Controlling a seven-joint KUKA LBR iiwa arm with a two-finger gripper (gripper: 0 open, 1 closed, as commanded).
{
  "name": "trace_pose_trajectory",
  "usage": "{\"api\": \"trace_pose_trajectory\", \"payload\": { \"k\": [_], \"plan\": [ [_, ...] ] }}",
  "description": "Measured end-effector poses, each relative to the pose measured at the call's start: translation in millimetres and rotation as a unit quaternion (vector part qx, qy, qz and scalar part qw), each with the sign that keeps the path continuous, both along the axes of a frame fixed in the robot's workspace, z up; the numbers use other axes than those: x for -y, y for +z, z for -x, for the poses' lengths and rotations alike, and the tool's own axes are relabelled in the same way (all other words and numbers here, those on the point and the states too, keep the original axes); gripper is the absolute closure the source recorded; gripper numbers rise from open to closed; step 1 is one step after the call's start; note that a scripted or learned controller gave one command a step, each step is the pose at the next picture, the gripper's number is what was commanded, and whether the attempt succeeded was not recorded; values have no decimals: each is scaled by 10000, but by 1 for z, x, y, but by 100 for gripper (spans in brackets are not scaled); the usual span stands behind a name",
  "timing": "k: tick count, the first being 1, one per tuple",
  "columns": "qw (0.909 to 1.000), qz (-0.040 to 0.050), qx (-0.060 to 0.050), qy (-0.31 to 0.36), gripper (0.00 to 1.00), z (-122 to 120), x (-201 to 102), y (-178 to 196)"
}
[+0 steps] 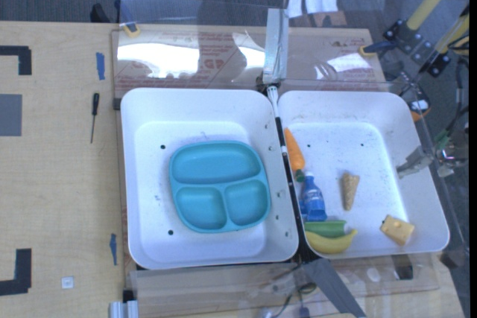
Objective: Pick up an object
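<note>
- We see two white bins side by side on the wooden bench (52,220). The left bin (140,160) and the right bin (373,109) touch along their inner rims.
- A teal divided plate (218,185) lies flat in the middle of the left bin, with one long compartment at the far side and two smaller ones nearer us.
- The things to pick up all lie in the right bin.
- An orange carrot (295,150) lies along that bin's left wall.
- Just below the carrot stands or leans a small blue bottle (311,199); we cannot tell which.
- A green vegetable (329,226) lies at the bottle's foot, touching a yellow banana (330,241) in the near left corner.
- A tan ice-cream cone (349,190) lies alone near the middle of the floor, point towards us.
- A yellow cheese wedge (396,229) sits in the near right corner, well apart from the cone.
- At the right bin's right rim we make out a grey metal piece, probably the gripper (416,161). It is above the rim, apart from every object, and holds nothing that we can see.
- The view is too poor there, so we cannot tell whether the gripper is spread or pressed together.
- A dark screwdriver (94,115) lies on the bench left of the bins.
</note>
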State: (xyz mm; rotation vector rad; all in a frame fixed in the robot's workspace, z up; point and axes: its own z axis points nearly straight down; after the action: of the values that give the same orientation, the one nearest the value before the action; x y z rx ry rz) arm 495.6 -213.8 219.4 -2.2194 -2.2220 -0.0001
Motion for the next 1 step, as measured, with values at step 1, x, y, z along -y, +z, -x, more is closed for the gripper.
{"api": "trace_pose_trajectory", "payload": {
  "k": [1],
  "plan": [
    [9999,-8,-23,104,0,14,-16,-69]
  ]
}}
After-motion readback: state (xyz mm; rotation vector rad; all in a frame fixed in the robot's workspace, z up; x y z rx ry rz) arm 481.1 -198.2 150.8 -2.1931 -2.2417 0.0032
